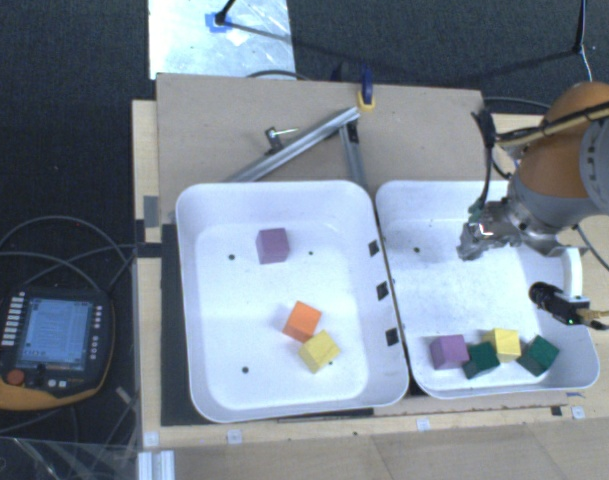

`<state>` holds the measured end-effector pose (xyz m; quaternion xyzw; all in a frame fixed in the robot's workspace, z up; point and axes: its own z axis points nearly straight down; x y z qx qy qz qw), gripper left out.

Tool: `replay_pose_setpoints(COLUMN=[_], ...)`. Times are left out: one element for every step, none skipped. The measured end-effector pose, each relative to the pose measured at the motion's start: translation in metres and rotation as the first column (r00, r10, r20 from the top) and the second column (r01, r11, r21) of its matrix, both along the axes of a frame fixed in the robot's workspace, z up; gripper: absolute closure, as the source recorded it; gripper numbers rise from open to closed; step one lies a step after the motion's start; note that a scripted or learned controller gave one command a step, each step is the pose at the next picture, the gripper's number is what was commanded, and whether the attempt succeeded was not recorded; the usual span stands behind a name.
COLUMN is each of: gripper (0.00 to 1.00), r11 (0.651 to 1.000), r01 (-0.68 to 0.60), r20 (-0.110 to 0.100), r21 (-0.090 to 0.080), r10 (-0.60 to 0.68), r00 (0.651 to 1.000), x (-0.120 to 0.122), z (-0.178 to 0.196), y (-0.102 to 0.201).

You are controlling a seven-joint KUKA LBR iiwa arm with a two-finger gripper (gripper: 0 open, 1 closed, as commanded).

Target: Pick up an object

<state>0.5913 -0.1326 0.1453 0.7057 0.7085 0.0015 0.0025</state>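
Observation:
My gripper (pixel 473 241) hangs over the upper middle of the right bin (pixel 424 298), below the orange-banded wrist. Nothing shows between its fingertips. Along that bin's front edge lie a purple cube (pixel 448 350), a dark green block (pixel 480 359), a yellow cube (pixel 506 343) and another green block (pixel 538 354), all well below the gripper. In the left bin (pixel 214 318) sit a purple cube (pixel 272 245), an orange cube (pixel 302 320) and a yellow cube (pixel 319 351) touching the orange one.
A metal bar (pixel 294 143) lies slanted on the cardboard behind the bins. A teach pendant (pixel 49 343) with cables rests on the floor at the left. The arm's black attachment (pixel 554 301) reaches over the right bin's right side.

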Motion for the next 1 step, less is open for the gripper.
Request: replay_pose_setpoints(gripper=[1.0], r11=[1.0], r01=[0.0], r20=[0.001], r21=[0.0], r10=[0.0], r00=[1.0], x=[-0.0016], z=[0.0452], y=[-0.0044])
